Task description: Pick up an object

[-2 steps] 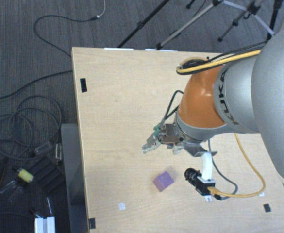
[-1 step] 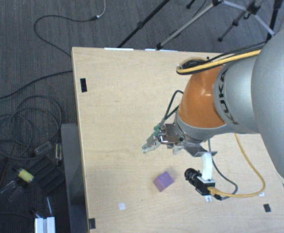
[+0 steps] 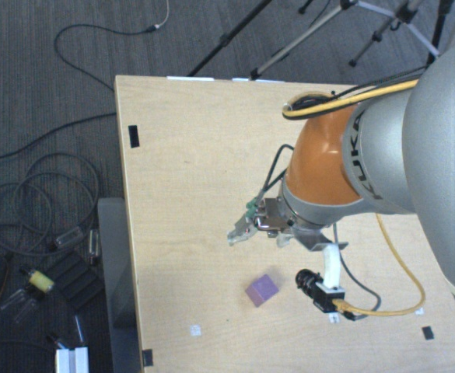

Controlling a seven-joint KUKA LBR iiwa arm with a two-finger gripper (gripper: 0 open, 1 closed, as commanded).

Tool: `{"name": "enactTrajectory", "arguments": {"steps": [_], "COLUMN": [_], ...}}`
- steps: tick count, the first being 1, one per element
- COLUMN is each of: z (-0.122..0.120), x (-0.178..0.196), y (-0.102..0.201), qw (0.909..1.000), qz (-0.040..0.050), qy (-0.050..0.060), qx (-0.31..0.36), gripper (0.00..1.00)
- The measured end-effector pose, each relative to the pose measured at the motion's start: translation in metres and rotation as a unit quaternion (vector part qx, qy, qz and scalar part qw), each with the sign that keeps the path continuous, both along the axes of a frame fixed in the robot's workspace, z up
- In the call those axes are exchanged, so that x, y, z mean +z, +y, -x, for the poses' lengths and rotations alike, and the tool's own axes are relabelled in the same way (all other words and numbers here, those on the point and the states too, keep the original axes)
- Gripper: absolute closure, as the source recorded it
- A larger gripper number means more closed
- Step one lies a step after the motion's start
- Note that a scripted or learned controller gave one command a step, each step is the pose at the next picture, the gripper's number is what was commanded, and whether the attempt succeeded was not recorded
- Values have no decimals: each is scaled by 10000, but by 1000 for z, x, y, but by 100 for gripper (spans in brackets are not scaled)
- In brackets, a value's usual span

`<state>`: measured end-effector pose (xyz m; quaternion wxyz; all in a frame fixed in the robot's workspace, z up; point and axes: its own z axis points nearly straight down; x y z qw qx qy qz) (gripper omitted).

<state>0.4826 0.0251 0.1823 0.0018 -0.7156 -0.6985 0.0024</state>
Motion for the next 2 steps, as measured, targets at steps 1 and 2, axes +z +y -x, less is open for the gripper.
{"name": "enactTrajectory", "arguments": {"steps": [1,2], "z": [-1,0], "x": [13,0], "y": [-18,-28], "qw": [9987,9970], "qz": [4,-2], "qy": [-19,-2], "qx": [515,780], "gripper": [0,0]}}
